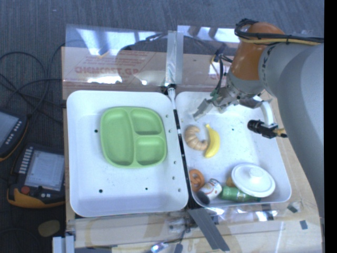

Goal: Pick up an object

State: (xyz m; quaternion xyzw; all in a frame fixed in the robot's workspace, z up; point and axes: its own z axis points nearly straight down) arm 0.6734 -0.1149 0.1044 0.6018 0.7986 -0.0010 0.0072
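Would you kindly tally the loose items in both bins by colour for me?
Green: 2, plate and bottle
Yellow: 1, banana
Tan: 1, croissant
White: 1, lidded bowl
Orange: 1, ring
Silver: 1, can
Total: 7

Grey arm [300,83], orange wrist band [253,49], black cables, metallic claw [202,111].

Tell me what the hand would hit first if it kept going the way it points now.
The hand points down and toward the left of the view. Carried straight on, it would probably meet the croissant first, with the banana just beside it. Depth is unclear from this single view, so it might touch the bin floor sooner.
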